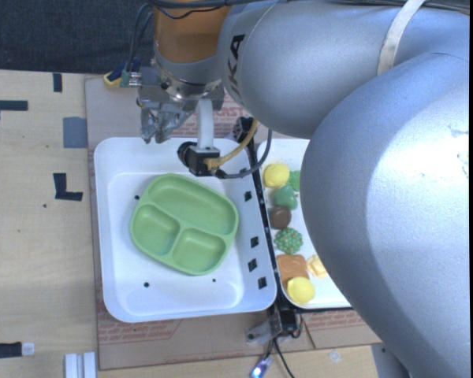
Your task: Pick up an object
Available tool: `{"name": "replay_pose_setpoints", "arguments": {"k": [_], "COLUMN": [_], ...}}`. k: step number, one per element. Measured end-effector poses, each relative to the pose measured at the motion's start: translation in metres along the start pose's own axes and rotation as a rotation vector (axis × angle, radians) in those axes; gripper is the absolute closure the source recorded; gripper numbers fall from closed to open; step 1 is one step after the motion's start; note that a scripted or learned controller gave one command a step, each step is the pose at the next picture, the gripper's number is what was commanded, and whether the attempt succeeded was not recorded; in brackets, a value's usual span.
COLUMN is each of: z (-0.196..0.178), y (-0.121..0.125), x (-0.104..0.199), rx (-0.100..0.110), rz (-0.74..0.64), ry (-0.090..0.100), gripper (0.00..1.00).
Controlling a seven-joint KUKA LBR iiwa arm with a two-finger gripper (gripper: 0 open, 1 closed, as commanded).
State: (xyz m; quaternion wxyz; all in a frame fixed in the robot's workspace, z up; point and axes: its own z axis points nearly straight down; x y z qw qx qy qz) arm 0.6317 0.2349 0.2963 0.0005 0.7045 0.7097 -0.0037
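Gripper (159, 124) above left bin's (110, 235) far rim.
Green tray (184, 223) lies inside — fingers' spread seemingly narrow, nothing held.

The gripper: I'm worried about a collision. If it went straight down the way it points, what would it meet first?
Probably the far rim of the left bin, not the green tray. The gripper hangs over that edge, though depth is unclear.

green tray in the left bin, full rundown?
The green tray is a pale green divided plate, plastic by its look, with rounded corners and a raised rim. Ridges split it into three compartments: one large along the upper side, two smaller below. It lies flat and right side up on the floor of the left bin, turned at a slant to the bin's walls, about mid-bin. Nothing lies in it. The gripper is above the bin's far edge, apart from it.
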Motion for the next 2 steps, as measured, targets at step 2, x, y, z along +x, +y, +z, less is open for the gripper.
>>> {"name": "replay_pose_setpoints", "arguments": {"k": [2], "z": [0.054], "y": [-0.147], "x": [0.000], "rx": [0.007], "rz": [0.003], "ry": [0.003], "gripper": [1.00]}}
